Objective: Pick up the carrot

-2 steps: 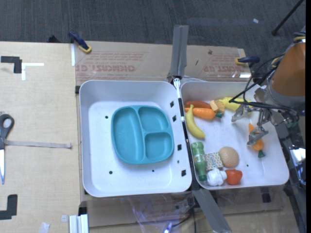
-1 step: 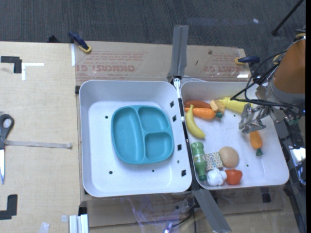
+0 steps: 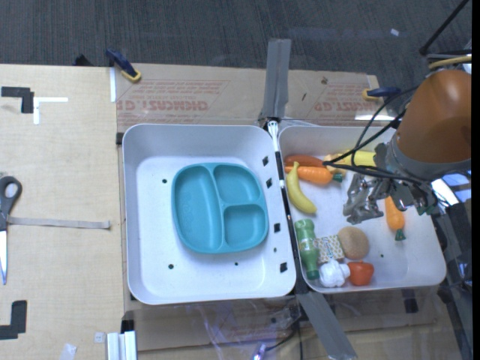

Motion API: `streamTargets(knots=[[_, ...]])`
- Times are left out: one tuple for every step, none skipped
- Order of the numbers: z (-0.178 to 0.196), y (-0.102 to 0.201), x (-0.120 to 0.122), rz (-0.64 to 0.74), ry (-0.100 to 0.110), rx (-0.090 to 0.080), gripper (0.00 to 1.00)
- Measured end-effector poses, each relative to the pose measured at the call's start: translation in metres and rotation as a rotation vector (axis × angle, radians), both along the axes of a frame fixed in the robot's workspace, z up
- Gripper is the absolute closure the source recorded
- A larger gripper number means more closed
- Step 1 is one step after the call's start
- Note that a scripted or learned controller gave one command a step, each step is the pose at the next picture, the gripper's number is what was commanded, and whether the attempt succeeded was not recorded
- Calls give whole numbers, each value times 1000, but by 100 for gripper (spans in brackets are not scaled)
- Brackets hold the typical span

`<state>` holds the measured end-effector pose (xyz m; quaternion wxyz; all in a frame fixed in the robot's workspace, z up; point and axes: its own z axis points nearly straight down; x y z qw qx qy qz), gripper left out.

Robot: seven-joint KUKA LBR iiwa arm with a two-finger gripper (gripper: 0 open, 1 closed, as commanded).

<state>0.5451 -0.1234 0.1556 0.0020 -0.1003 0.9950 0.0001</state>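
Note:
Two carrots lie in the right bin. One carrot, orange with a green stub, lies near the bin's back left beside a red pepper. A second, smaller carrot lies toward the right side. My gripper hangs over the bin's middle between the two, its metal fingers open with nothing between them. The smaller carrot sits just right of the fingertips, apart from them. The orange-banded wrist covers the bin's back right corner.
A banana, green bottle, brown potato, red tomato and white garlic crowd the right bin's left and front. A yellow item lies at the back. The left bin holds a teal divided plate.

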Motion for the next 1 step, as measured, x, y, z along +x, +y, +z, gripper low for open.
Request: streamTargets(knots=[[41,-66,48,120,-2,-1,100]])
